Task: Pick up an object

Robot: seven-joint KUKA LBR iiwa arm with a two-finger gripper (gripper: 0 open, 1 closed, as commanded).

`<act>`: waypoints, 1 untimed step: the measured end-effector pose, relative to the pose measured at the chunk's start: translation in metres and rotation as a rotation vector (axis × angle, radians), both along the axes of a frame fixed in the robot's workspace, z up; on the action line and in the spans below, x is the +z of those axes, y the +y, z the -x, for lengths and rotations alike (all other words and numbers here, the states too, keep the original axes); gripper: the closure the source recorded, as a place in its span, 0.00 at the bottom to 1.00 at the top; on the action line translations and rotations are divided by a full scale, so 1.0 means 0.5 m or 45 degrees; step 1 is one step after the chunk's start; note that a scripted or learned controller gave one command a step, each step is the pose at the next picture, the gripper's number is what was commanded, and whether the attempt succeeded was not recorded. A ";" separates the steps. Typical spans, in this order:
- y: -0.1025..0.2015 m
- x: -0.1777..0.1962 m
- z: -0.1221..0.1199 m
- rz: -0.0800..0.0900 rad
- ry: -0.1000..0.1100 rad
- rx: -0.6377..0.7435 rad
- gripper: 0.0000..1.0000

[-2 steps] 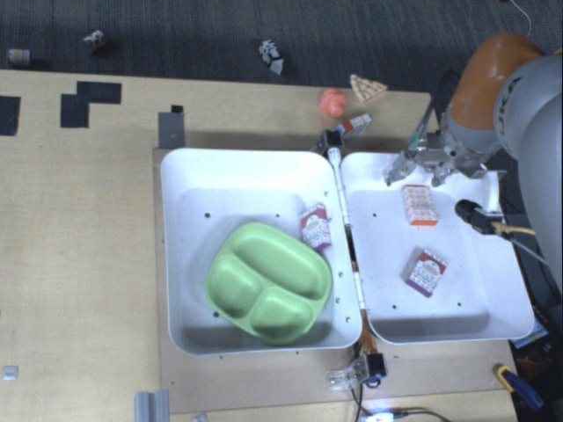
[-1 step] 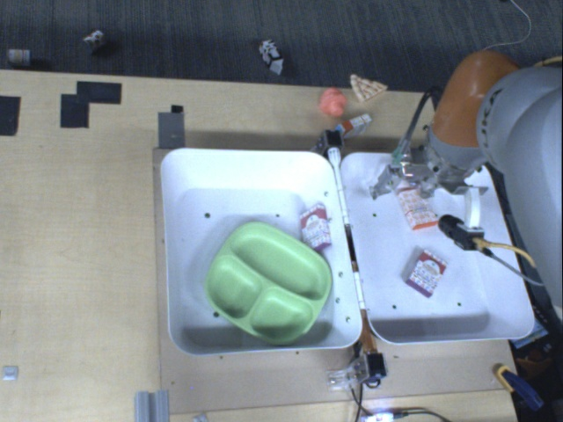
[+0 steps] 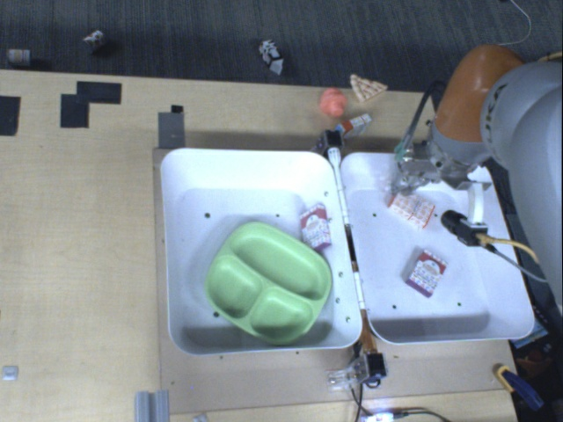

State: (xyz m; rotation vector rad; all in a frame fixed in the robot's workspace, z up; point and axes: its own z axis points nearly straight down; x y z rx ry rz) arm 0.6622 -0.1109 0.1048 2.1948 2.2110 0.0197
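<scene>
I had the gripper (image 3: 410, 179) low over the right bin (image 3: 440, 323), and I could not tell how it was set. Just beneath and slightly ahead of it lay a flat patterned packet (image 3: 413, 209), my likely target. It looked light, thin and crinkly, probably slippery; I judged its edges the best hold. A smaller carton (image 3: 426, 272) sat further off, nearer me.
</scene>
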 end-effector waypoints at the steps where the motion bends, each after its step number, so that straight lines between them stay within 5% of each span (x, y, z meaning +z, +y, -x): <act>1: 0.262 0.163 -0.015 -0.016 0.028 -0.002 1.00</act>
